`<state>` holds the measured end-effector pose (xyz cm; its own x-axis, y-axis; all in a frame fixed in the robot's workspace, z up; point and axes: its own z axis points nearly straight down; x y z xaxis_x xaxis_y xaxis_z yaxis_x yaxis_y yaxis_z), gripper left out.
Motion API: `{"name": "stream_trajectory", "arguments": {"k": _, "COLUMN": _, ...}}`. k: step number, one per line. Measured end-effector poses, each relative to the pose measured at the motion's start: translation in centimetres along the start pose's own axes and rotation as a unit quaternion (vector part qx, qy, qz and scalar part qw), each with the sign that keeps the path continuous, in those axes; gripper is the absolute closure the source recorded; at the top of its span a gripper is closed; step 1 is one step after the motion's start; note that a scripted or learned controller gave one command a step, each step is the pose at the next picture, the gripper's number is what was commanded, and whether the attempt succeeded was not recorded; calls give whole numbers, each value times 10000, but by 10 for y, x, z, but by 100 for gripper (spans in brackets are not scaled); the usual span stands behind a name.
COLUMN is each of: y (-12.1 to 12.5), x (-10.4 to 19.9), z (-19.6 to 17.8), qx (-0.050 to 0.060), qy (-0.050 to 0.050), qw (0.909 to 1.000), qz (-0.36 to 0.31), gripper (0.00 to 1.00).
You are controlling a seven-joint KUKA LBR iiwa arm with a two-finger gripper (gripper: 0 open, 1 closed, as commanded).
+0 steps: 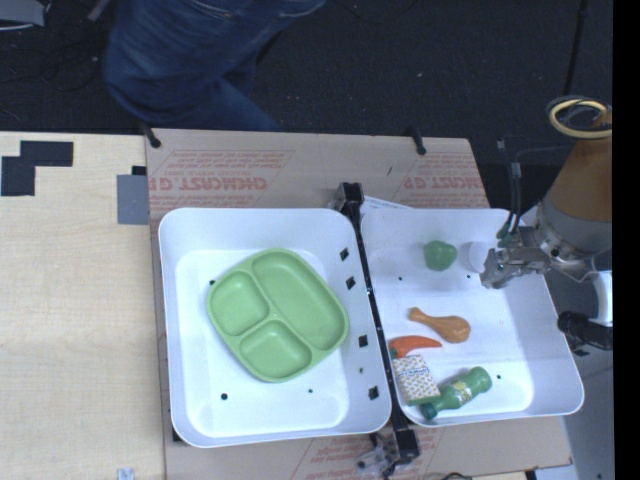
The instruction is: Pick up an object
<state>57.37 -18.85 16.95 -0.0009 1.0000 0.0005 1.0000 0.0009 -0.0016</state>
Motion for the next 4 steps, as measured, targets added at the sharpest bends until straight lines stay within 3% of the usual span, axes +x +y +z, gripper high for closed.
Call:
{"name": "stream_trajectory", "arguments": {"k": 2, "y": -11, "x": -2, "z": -90, "qx": -18, "qy": -5, "qw": 10000, "qz": 0, "gripper": 100}}
{"name": "stream_trajectory", "arguments": {"k": 4, "y": -24, "x": 105, "z": -81, "qx": 16, "qy": 5, "qw": 10000, "qz": -5, "gripper": 100}}
